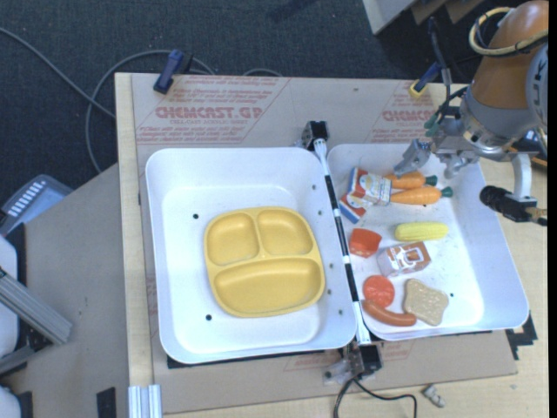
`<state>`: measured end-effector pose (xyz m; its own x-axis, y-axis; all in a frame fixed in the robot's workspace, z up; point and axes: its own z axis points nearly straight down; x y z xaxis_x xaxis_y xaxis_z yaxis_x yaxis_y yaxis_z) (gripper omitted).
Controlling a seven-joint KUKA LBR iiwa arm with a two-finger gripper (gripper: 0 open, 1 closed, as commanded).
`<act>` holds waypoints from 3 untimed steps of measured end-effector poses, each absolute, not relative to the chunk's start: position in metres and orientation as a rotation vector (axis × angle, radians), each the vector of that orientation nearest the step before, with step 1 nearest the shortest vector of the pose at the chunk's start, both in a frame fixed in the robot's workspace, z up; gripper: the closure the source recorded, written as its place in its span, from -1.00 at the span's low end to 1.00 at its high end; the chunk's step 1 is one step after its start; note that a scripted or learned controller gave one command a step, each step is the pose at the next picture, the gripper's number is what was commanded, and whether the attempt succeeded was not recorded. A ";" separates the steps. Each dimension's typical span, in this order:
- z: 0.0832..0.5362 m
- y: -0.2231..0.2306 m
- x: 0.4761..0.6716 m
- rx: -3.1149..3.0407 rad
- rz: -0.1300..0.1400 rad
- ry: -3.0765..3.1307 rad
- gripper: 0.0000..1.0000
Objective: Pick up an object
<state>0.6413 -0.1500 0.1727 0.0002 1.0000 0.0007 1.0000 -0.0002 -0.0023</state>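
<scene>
The right bin (pixel 496 259) holds several toy foods. Two orange carrots (pixel 416 195) lie at its back next to a red and white packet (pixel 366 190). Further forward are a yellow corn cob (pixel 422 231), a red wedge (pixel 364 242), a small snack box (pixel 406 257), a red round piece (pixel 379 287), a sausage (pixel 388 317) and a slice of toast (pixel 426 301). My gripper (pixel 435 163) hangs open just behind and above the carrots, one finger on each side, with nothing between them.
The left bin (pixel 174 198) carries a yellow divided plate (pixel 261 260). A black hinge strip (pixel 335 225) runs between the two bins. The arm's orange band (pixel 513 50) is at the upper right. Blue clamps (pixel 170 70) sit on the board's back edge.
</scene>
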 end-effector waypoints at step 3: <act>0.085 -0.153 0.659 -2.217 0.002 -2.221 -1.00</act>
<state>0.6595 -0.1526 0.0847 -0.0015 1.0000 0.0014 1.0000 0.0015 -0.0032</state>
